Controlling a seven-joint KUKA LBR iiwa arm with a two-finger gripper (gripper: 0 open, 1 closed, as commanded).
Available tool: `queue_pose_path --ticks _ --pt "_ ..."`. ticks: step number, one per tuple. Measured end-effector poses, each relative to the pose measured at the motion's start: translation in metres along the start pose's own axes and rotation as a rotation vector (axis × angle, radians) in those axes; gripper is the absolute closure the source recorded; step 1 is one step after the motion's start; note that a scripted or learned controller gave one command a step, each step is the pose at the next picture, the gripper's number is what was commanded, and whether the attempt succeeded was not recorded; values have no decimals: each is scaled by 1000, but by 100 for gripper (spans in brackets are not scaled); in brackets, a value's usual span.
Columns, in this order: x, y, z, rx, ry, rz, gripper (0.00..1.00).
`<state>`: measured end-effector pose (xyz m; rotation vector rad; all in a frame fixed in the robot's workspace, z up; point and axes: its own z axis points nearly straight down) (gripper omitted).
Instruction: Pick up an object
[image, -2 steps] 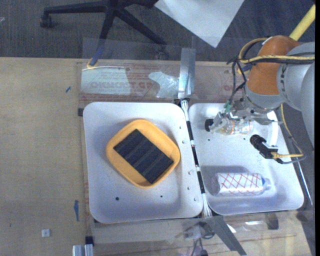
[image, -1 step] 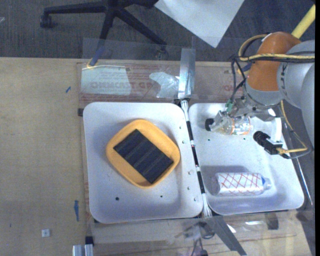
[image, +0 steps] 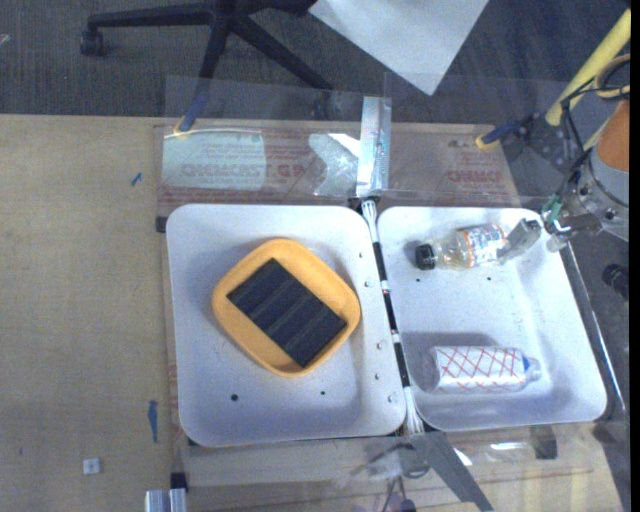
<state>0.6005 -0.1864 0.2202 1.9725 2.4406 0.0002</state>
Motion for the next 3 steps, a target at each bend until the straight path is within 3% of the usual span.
queue_pose_path --ticks 1,2,3 --pt "0 0 0 0 0 0 0" --pt "-1 1 -11 -4 -3 0 100" --pt "-1 1 -11 -4 -3 1 0"
